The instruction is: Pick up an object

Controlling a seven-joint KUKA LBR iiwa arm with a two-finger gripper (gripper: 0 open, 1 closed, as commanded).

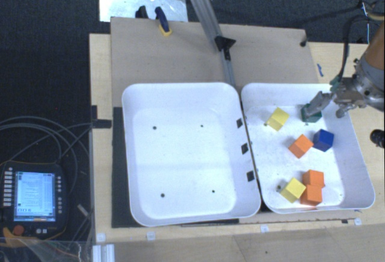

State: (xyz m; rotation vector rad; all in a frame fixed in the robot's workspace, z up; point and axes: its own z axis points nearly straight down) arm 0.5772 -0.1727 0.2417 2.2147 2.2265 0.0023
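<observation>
The right bin (355,152) holds several small blocks. A yellow cube (278,118) lies near its back left. An orange cube (301,146) and a blue cube (323,140) sit side by side in the middle. At the front lie another yellow cube (294,189) and two orange blocks (312,178) (311,195) close together. My gripper (326,112) reaches in from the right and hangs over the back of this bin, above and just behind the blue cube. It is open, with nothing between its fingers; one teal-tipped finger (311,113) points toward the first yellow cube.
The left bin (135,134) stands beside the right one, joined along a black-clipped divider (245,148). A slanted grey pole (204,5) crosses the back of the bench. A teach pendant (33,198) and cables lie off the bench at left.
</observation>
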